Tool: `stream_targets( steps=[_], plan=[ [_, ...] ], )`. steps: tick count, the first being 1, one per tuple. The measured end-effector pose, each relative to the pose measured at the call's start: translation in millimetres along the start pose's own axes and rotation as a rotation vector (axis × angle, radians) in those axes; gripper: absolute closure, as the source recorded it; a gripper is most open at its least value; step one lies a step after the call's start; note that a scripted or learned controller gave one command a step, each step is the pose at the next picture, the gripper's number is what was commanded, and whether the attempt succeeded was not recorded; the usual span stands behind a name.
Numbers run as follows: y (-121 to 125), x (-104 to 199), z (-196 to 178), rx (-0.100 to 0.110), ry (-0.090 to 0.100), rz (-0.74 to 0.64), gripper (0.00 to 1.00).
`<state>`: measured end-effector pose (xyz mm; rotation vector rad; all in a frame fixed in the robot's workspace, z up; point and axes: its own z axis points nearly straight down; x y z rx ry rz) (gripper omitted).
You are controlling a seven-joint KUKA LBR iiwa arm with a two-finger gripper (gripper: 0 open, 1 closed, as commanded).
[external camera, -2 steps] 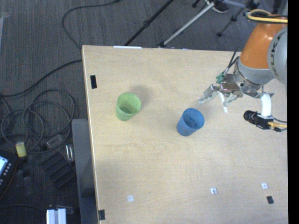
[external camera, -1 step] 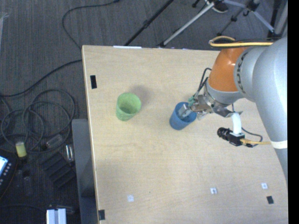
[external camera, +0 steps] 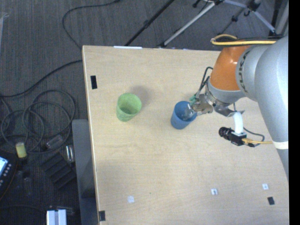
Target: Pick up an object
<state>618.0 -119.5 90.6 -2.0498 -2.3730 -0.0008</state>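
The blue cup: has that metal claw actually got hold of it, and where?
It cannot be told. The gripper sits at the blue cup's rim on its right side, but its tips are too small to make out a real hold.

I work in a robotics lab — my grey arm (external camera: 269,83) reaches over a plain wooden bench (external camera: 154,172) stuck with small markers, black cables (external camera: 37,107) coil loose on dark carpet (external camera: 33,32), and tripod legs (external camera: 220,3) stand behind — nothing homely here.

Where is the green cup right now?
The green cup stands upright left of centre on the light wooden board, apart from the blue cup to its right, where the arm's gripper is.
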Motion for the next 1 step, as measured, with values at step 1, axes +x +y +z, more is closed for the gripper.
stream_targets(
  steps=[1],
  plan=[
    [39.2,36.6,-192.2,-0.001,-0.008,0.246,1.0]
  ],
)
